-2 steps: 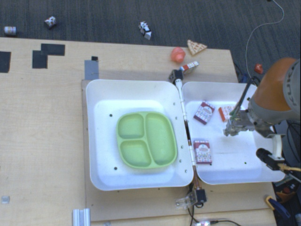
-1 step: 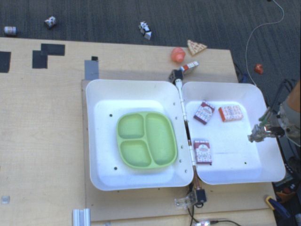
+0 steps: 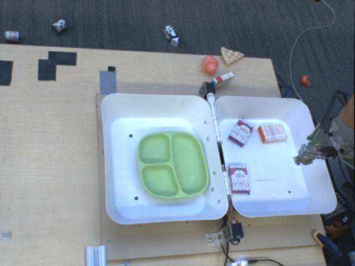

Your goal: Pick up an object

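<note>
The right bin (image 3: 310,201) holds three small packets. A dark red box (image 3: 240,132) lies tilted near its upper left. An orange-red packet (image 3: 272,133) sits just right of it. A second red box (image 3: 239,178) lies by the bin's left wall. My gripper (image 3: 308,153) hovers at the bin's right side, well clear of all three packets, and nothing shows between its fingers.
The left bin (image 3: 122,204) carries a green divided plate (image 3: 172,164). Behind the bins on the bench lie a red ball (image 3: 209,64), a pizza-slice toy (image 3: 231,55) and a small tube (image 3: 224,78). Small items are scattered on the dark floor.
</note>
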Action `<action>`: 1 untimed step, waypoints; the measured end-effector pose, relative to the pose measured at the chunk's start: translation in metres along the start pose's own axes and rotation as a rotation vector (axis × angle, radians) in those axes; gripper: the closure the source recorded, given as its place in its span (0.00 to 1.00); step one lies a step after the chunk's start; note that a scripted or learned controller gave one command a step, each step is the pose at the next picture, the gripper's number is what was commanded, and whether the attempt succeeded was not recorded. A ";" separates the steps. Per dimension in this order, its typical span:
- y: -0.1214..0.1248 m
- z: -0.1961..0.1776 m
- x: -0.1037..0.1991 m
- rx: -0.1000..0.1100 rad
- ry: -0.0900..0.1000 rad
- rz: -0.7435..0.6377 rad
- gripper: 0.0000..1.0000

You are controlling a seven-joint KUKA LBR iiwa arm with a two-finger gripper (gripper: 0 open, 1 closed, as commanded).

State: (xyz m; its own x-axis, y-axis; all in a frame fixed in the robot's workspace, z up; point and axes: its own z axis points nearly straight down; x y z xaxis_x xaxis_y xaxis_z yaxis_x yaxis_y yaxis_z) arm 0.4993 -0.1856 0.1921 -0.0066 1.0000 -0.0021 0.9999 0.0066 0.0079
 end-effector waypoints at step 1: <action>0.002 -0.011 0.000 -0.005 -0.001 -0.004 1.00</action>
State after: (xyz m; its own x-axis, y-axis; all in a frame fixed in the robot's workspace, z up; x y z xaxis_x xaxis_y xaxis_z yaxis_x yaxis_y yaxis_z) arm 0.5010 -0.1851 0.2028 -0.0109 0.9999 -0.0030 0.9999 0.0109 0.0125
